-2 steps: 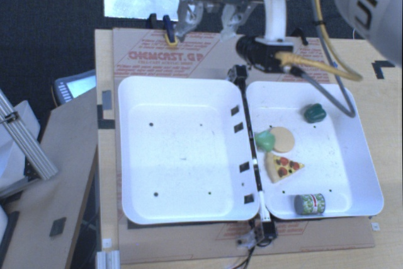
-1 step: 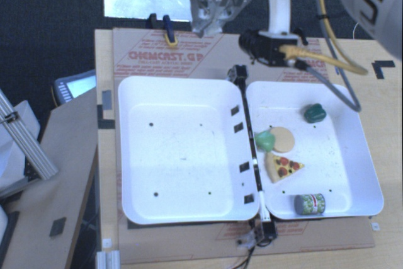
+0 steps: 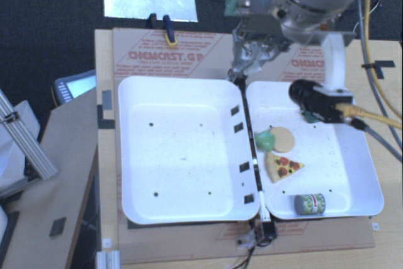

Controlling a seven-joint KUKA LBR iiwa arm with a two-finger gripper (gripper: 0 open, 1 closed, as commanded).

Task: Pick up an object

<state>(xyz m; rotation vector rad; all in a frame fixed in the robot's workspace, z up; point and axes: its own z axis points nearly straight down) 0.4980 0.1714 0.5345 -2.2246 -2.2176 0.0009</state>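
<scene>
- The end effector (image 3: 242,69) is hanging over the far rim where the two bins meet; whether it is released or clenched, I cannot tell.
- A pizza slice (image 3: 282,167), a tan disc (image 3: 283,138) touching a green piece (image 3: 265,140), and a small green can (image 3: 310,203) are lying in the right bin (image 3: 359,167).
- The left bin (image 3: 182,148) is sitting beside it on the table (image 3: 104,60).
</scene>
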